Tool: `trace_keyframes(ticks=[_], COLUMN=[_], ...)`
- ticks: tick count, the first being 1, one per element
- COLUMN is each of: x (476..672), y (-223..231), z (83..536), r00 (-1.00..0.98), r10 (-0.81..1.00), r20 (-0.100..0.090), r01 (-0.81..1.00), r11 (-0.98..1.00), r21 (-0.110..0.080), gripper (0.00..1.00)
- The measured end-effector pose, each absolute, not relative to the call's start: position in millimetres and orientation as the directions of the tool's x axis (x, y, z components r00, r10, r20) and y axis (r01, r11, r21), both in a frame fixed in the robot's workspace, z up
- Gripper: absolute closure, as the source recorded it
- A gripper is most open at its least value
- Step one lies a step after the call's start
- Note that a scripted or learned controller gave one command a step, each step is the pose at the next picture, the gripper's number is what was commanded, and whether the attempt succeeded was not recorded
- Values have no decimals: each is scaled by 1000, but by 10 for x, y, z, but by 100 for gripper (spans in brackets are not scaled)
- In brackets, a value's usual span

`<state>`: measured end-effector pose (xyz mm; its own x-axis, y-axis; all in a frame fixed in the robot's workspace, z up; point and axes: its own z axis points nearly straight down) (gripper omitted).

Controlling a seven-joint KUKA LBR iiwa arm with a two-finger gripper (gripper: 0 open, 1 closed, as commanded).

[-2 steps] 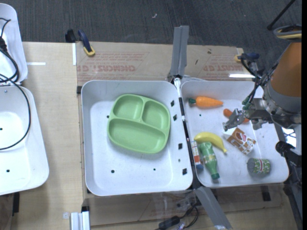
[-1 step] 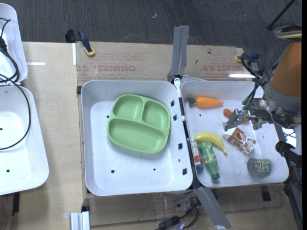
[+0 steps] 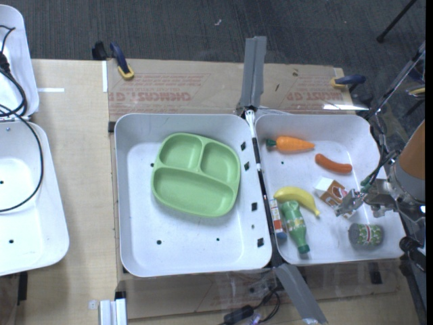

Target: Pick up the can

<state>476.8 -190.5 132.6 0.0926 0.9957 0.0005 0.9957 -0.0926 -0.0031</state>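
Can: squat cylinder, lying in right bin | tool: metal, grip unclear

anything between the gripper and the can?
No. In the camera view the gripper hangs just above-left of the can; bare white bin floor between them.

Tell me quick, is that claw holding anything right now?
Gripper: low in the right bin, between the small carton and the can. Nothing visibly in it; open or closed cannot be told.
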Motion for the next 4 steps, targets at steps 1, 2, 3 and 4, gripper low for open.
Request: trace_keyframes(ticks=[1,2,3,4], x=[4775,4779,4779,4915], y=[-2132,-2148,-2150,-2158], z=[901,904,904,910], r00=[-203,-212,-213,-279], r10=[979,977,977,960], r20=[10,13,13,9], r01=[979,977,977,960], r11=[203,212,213,279], r21=[-4,-3,-3,-1], gripper=[0,0,0,0])
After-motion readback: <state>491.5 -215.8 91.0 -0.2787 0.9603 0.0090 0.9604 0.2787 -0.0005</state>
